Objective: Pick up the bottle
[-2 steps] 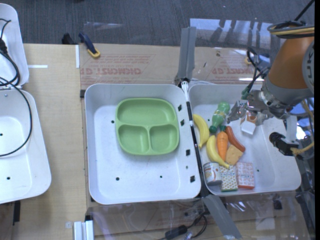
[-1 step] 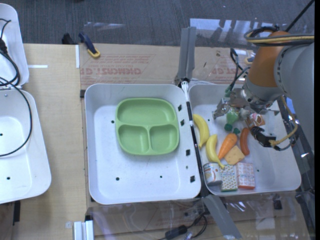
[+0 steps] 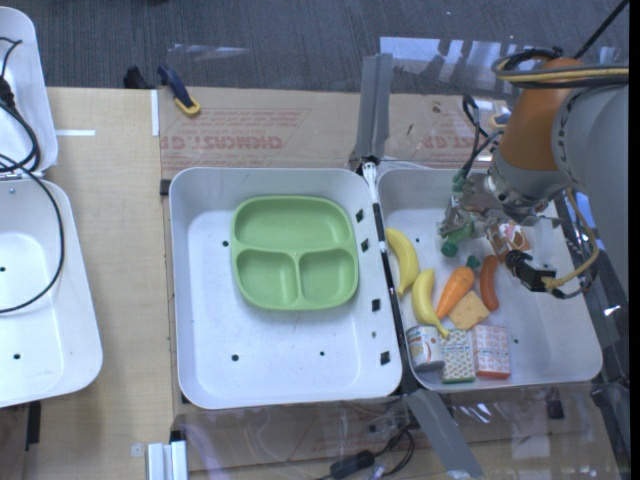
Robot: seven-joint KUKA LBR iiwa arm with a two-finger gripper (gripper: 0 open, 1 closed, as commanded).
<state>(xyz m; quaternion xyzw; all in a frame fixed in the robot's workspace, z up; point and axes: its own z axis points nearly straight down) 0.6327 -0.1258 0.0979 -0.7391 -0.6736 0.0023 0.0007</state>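
The pale wooden worktop point(image 3: 110, 178) carries two white bins point(image 3: 200, 368) side by side, on what looks like brown cardboard point(image 3: 260, 128).

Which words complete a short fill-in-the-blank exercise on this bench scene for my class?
1. The divided plate in the left bin is ____ in colour.
2. The two bananas lie in the ____ bin.
3. The carrot is ____ in colour.
4. The arm's band is ____.

Missing words: green; right; orange; orange
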